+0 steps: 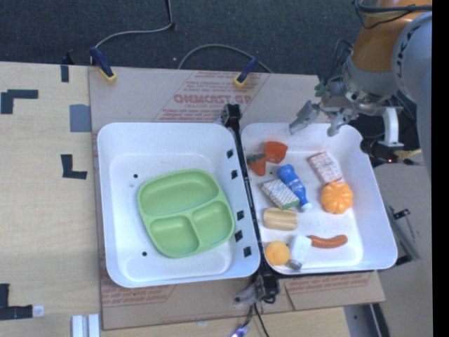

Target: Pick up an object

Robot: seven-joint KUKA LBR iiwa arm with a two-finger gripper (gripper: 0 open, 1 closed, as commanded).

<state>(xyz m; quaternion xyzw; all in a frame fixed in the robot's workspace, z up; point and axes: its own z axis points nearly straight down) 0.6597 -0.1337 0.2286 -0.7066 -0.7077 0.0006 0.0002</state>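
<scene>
The gripper (pixel 319 119) hangs over the far rim of the right bin (pixel 372 209), its two grey fingers (pixel 302 118) spread apart with nothing between them, the orange-banded arm (pixel 389 34) rising behind it toward the upper right corner. Taking that right bin as the landmark, the pickable things all lie inside it: a red cup-like piece (pixel 275 150) near the far left corner, just nearer than the gripper; a blue bottle (pixel 293 184) toward the middle; a checked grey packet (pixel 280 194) touching the bottle on its left side; a pink-and-white box (pixel 325 166) toward the right wall; an orange pumpkin-like toy (pixel 337 196) just in front of that box; a tan bread roll (pixel 280 220) near the left wall; a red sausage (pixel 327 241) near the front; and a yellow-orange ball (pixel 278 253) at the front left corner with a small white piece (pixel 299 248) beside it. Left of the right bin, touching it along a shared edge, sits the left bin (pixel 119 209), holding a green divided plate (pixel 185 212).
</scene>
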